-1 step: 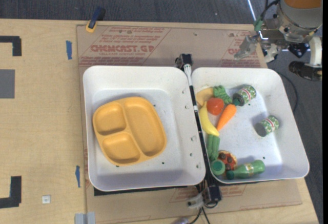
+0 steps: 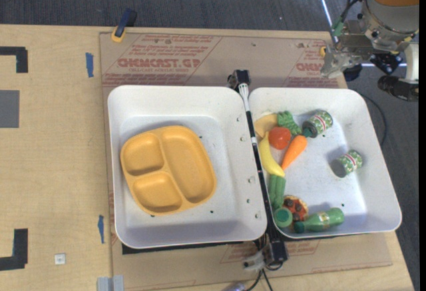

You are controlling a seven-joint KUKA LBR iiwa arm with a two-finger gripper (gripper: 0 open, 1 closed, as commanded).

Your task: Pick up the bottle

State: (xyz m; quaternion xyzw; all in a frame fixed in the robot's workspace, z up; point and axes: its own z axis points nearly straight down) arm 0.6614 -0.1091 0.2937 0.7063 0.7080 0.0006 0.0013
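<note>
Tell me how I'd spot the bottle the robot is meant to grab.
Look at the right-hand white bin, the one full of toy food. Go to its near edge, where the green bottle lies on its side beside a small green cup. Unlike the two short green cans farther back, it is long and slim.

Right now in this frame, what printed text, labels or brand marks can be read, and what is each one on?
"CHEMCAST GP", red print, roughly as it reads, on the brown sheet behind the left bin.
Smaller red lines around that print: too blurred to read.
Red print on the same sheet near the gripper: too blurred to read.
Labels on the two cans: too small to read.
Label on the green bottle: unreadable.
</note>
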